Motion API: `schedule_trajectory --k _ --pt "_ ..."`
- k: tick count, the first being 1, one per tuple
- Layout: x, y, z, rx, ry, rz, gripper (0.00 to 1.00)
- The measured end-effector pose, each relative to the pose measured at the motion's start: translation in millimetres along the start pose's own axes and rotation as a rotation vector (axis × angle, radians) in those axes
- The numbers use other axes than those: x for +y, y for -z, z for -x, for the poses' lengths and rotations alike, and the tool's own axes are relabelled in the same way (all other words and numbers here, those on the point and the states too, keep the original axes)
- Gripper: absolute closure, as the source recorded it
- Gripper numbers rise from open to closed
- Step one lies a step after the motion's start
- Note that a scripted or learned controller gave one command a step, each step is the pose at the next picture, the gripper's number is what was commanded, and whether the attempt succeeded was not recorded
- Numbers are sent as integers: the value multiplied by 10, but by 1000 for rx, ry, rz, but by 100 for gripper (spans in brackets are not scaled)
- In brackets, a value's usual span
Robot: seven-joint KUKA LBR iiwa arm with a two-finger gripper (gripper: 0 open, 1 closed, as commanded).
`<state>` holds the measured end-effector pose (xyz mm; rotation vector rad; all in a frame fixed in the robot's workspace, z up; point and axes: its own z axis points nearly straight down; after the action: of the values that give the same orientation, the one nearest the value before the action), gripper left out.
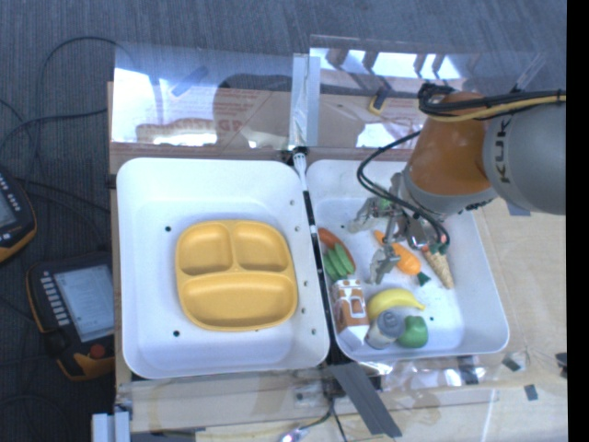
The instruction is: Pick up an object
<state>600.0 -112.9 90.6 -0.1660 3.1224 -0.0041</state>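
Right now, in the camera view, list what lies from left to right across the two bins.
Yellow tray → green pepper → box → banana → cone. The pincer hangs over the right bin.

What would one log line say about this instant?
arm: over right white bin | gripper: above small orange toy | yellow plastic banana: untouched | grasp: unclear
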Motion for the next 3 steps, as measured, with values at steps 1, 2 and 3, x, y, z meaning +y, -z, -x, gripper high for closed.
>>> schedule_trajectory --k 1,2,3 --pt "-1 113 21 -5 1 -3 100" --pt "-520 1283 440 9 65 1 100" --pt "-516 1276 437 10 65 3 0"
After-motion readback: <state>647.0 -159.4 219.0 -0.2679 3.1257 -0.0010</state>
